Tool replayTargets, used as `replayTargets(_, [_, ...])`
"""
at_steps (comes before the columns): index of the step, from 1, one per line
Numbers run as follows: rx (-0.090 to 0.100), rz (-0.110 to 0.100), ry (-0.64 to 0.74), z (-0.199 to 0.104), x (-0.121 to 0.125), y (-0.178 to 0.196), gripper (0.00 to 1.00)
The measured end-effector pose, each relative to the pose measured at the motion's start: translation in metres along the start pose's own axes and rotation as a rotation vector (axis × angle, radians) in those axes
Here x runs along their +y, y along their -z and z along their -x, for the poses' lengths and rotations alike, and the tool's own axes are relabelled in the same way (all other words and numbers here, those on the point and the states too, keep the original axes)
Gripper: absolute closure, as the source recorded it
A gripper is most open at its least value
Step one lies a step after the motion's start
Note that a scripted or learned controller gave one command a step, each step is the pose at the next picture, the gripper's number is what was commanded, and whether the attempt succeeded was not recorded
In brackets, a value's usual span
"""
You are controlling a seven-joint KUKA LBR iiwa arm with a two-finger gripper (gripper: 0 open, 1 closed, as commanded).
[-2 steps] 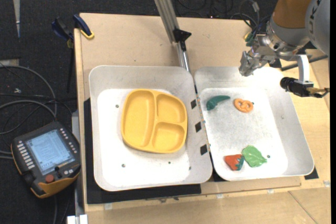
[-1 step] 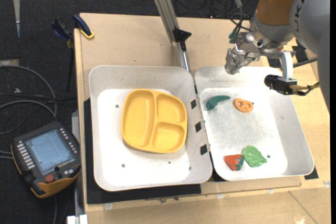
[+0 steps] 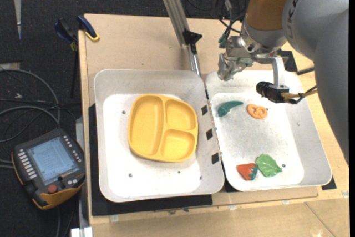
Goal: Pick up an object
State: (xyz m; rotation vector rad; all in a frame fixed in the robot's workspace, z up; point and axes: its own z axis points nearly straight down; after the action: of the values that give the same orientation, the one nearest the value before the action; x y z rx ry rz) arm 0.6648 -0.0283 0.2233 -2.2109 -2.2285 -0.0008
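My gripper (image 3: 226,74) hangs over the far left corner of the right bin (image 3: 310,136), above the bin floor, with nothing visible between its fingers. A teal curved piece (image 3: 228,107) lies just below it in the bin. To the right of that sits a small orange pretzel-shaped piece (image 3: 257,111). Near the bin's front edge a green leafy piece (image 3: 269,165) lies against a red and blue piece (image 3: 247,171).
The left bin (image 3: 111,175) holds a yellow divided plate (image 3: 163,127). A slanted metal post (image 3: 175,5) rises behind the bins. A teach pendant (image 3: 49,166) lies on the floor at the left. A blue clamp (image 3: 77,30) grips the bench's far left corner.
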Motion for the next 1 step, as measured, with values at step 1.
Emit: replayTargets(1, [0.000, -0.001, 0.000, -0.0480, -0.0051, -0.0038, 1.00])
